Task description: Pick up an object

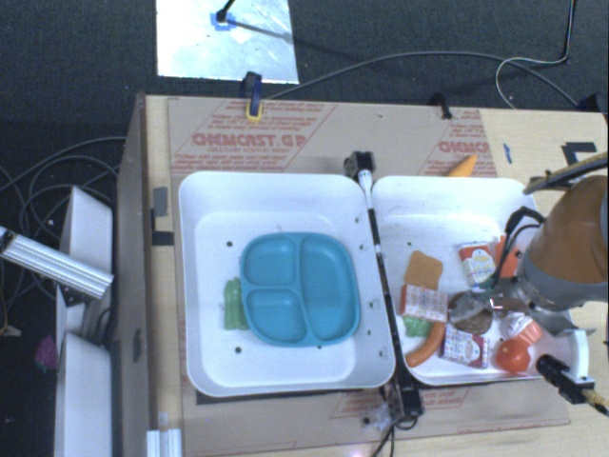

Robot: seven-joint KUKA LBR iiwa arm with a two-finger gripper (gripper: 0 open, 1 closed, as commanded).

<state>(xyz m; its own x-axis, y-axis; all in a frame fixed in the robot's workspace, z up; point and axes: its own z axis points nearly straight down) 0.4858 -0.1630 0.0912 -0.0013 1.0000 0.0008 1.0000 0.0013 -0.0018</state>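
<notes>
Leftmost on the tabletop (152, 160) sits the left bin (205, 284), a shallow white tray. Inside it lies a blue divided plate (300, 288) with three compartments, and a small green piece (233, 305) rests just beside the plate's left edge, touching or nearly touching it. A dark divider strip (376, 255) runs between the two bins.

Next comes the right bin (428, 203), which holds a cluster of small things toward its near side. A brown square cracker-like piece (423, 270) lies near the divider, with a red-and-white packet (423, 303) just below it. Below that, a small green item (415, 327) sits beside an orange sausage-shaped thing (425, 345) that lies at a slant near the bin's front wall. Further right, another red-and-white packet (464, 348) lies near the front edge, and a third packet (475, 261) sits higher up. A red tomato-like ball (514, 355) rests at the bin's near right corner.

The arm (571, 255) reaches in over the right part of this bin, and its jaws (481, 310) hang low among the packets over a dark round object (471, 314); whether they are spread or closed, or gripping anything, cannot be told. Beyond the bin's far edge, an orange carrot-like piece (462, 167) lies on the tabletop.
</notes>
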